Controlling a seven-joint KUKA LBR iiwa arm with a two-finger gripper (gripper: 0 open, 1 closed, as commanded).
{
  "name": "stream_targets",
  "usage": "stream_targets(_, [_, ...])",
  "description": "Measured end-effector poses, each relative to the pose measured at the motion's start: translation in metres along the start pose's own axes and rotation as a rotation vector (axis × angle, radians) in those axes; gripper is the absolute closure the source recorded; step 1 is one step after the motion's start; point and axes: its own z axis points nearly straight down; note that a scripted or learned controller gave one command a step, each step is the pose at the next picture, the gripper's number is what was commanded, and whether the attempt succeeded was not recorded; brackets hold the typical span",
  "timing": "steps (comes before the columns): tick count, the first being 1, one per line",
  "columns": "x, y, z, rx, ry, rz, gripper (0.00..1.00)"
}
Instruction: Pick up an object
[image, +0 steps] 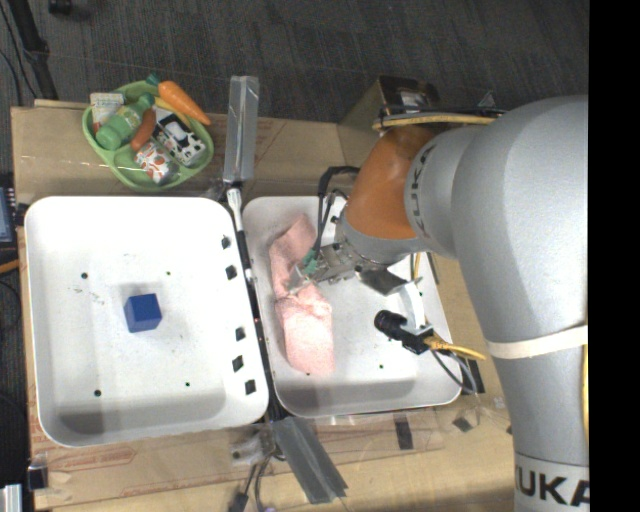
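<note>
**Claw down on pink cloth, right bin**

Claw (303, 272) low over pink cloth (303, 300), touching its middle. Finger spread: cannot tell. Cloth stretched along left side of right bin (400, 385). Blue cube (143, 312) alone in left bin (60, 300). Green bowl (110, 160) of toy food on bench (40, 130), far left corner.

Left bin (60, 300) open save blue cube (143, 312) (pink cloth (303, 300) fills right bin's middle).

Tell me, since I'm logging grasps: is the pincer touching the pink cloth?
Touching. The camera view shows the pincer pressed into the pink cloth, which bunches around its tips.
</note>
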Motion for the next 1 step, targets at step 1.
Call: stream_targets(1, [0.0577,0.0351,-0.0897,0.004,-0.002,0.209,1.0])
